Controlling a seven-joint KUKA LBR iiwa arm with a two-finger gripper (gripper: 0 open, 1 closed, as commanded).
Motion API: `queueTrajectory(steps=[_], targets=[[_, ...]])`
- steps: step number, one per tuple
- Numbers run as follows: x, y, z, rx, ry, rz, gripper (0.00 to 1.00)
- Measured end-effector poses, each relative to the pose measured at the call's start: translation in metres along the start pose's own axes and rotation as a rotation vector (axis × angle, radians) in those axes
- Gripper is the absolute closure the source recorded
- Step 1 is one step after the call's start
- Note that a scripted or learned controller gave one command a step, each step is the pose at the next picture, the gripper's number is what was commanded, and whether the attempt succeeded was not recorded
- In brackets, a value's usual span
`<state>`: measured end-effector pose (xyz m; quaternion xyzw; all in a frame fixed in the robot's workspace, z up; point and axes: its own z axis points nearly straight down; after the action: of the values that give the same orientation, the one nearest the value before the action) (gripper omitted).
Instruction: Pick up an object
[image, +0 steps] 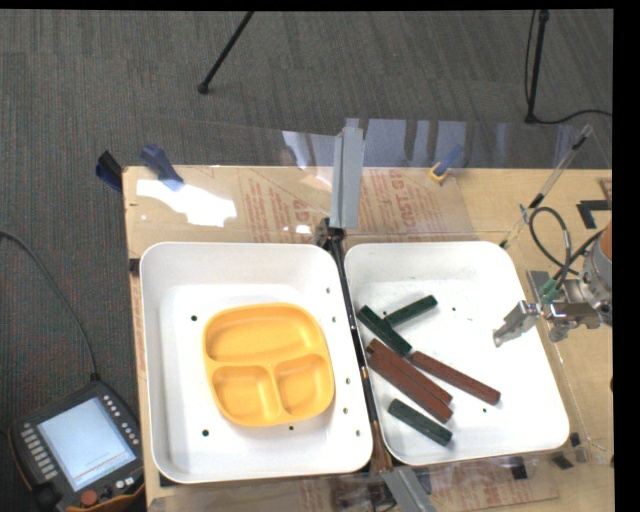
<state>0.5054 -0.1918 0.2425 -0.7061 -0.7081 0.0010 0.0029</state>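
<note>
Camera view, nearest first: in the right bin (520, 420), dark green blocks (420, 421) and 2 long brown bars (455, 377) lie flat in a loose, partly overlapping cluster, probably awkward to grasp singly. Beyond, the gripper (512, 328) hovers over bare floor; whether it is open I cannot tell. An orange divided tray (268, 362) occupies the left bin (170, 290).

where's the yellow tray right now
The yellow tray lies flat in the middle of the left bin, across the divider from the sticks in the right bin.
</note>
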Motion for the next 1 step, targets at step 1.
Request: queueTrajectory(steps=[1], targets=[[0.0164,-0.0140,0.1512,-0.009,-0.002,-0.125,0.00]])
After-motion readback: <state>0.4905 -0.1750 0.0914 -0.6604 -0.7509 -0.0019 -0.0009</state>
